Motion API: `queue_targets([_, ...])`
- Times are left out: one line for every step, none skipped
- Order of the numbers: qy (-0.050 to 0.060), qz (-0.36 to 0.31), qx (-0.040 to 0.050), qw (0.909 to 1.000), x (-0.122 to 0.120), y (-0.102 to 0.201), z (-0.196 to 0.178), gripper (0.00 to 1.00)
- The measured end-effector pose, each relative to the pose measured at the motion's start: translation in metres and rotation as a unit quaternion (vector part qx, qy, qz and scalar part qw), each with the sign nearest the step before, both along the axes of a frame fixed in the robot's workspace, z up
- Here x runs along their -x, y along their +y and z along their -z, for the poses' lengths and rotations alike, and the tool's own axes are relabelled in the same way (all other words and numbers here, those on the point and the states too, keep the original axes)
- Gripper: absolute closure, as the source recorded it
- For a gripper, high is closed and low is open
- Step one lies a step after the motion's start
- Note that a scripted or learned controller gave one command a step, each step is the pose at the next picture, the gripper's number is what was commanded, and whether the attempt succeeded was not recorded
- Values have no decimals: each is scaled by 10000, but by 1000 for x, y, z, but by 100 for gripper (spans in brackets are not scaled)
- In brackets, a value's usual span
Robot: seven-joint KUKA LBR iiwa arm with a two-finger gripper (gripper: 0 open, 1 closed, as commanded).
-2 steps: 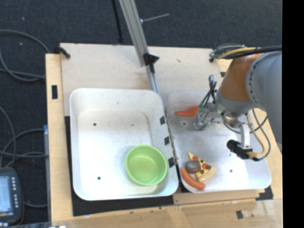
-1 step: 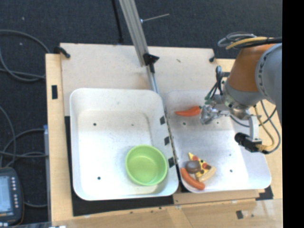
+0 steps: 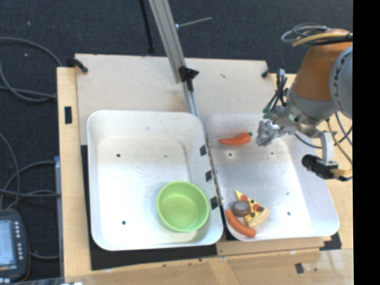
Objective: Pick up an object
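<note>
Over the right bin [image 3: 309,209], toward its twelve o'clock edge, the gripper [image 3: 265,134] hangs — whether its tips are spread, I cannot tell. An orange chili [image 3: 235,139] lies just at its nine o'clock; descending there risks nudging it away.

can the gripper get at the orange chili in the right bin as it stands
Probably yes. The gripper is just right of the orange chili, which lies alone near the right bin's far edge, with nothing between them.
</note>
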State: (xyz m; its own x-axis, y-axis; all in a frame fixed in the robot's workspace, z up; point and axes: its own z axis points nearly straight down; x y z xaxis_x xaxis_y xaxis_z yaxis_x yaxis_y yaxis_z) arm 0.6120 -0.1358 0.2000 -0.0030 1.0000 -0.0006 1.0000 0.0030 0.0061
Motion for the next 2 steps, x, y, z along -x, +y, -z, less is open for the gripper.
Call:
queue_targets([-15, -3, 5, 10000, 1, -2, -65, 100])
queue_targets([20, -14, -3, 10000, 0, -2, -71, 100])
